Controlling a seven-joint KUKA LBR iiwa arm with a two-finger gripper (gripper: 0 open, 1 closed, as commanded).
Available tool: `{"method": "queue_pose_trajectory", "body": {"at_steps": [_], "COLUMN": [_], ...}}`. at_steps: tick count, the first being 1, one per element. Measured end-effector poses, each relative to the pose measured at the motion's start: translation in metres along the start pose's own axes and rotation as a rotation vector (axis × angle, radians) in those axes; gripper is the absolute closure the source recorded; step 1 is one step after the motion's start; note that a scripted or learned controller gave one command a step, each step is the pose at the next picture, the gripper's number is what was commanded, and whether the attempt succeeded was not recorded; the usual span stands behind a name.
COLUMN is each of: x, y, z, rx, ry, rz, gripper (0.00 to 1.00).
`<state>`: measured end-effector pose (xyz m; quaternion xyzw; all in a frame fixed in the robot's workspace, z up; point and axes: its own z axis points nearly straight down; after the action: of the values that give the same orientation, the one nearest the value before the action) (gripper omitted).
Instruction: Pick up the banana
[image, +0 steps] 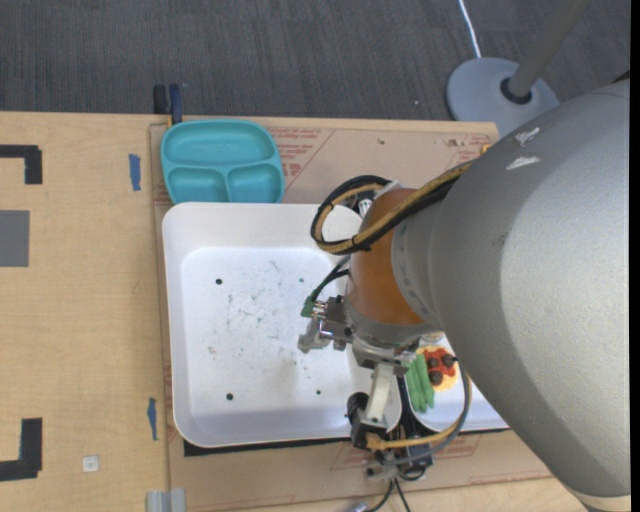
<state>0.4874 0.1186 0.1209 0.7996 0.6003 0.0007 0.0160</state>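
Centre right of the frame, the hand (328, 330) hangs over the left bin's (200, 300) right side; open or closed, I cannot tell. The banana is hidden, probably under the arm (520, 260). Locate it first, then descend squarely.

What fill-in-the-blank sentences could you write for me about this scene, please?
The teal tray is divided into ____ compartments.
The arm has a band above its wrist, and the colour of it is ____.
The bin under the arm is speckled inside, and its colour is ____.
Missing words: three; orange; white.
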Motion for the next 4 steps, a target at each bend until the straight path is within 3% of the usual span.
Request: {"method": "queue_pose_trajectory", "body": {"at_steps": [1, 2, 3, 4], "x": [0.043, 0.085, 0.101, 0.102], "y": [-0.02, -0.034, -0.039, -0.038], "z": [-0.067, 0.033, 0.032, 0.022], "rx": [0.029, 0.028, 0.034, 0.032], "ry": [0.016, 0.019, 0.011, 0.014], "rz": [0.119, 0.086, 0.669, 0.664], "gripper": [0.0, 0.0, 0.0, 1.0]}}
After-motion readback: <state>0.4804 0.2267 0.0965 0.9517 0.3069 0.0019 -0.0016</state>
